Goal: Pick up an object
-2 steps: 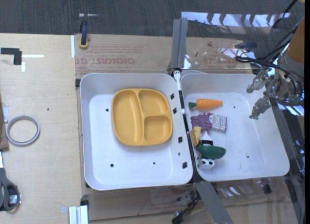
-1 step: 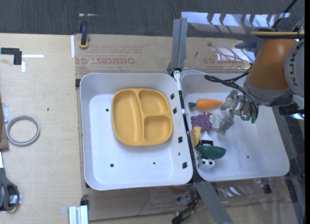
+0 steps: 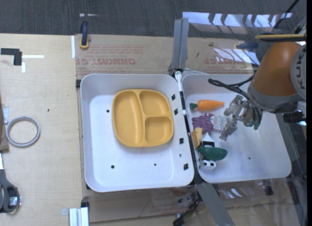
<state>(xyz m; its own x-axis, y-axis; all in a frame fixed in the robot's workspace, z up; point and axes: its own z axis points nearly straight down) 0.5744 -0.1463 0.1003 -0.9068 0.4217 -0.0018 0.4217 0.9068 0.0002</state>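
Note:
The right bin holds several small things along its left side. An orange carrot lies at the top, a purple toy below it, and a small white and red packet beside that. A yellow piece, a green object and a black and white piece lie lower down. My gripper hangs over the middle of this bin, just right of the packet and the purple toy. Its two fingers stand apart and open, with nothing between them.
A yellow divided plate lies in the left bin. A grey divider post stands between the bins at the back. A tape ring and scissors lie on the bench at left.

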